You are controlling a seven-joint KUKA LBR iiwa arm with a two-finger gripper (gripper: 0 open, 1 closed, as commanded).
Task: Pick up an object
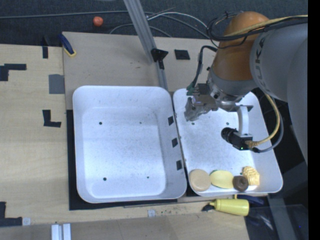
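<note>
The arm reaches in from the right and its gripper [192,112] hangs over the upper left corner of the right bin [265,186]; whether its pincer is released or clenched cannot be told from this blurred view. The objects lie well apart from it along the bin's near edge: a tan round disc [199,180], a pale yellow piece [220,178], a dark brown piece [240,183] and a yellow lumpy piece [251,174]. The left bin [80,99] stands just beside.

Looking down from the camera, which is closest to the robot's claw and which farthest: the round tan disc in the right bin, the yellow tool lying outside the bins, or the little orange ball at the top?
From the gripper:
1. Tan disc, near corner of the right bin.
2. Yellow tool, on the bench just beyond that bin's near edge.
3. Orange ball, far off at the upper left.
</note>
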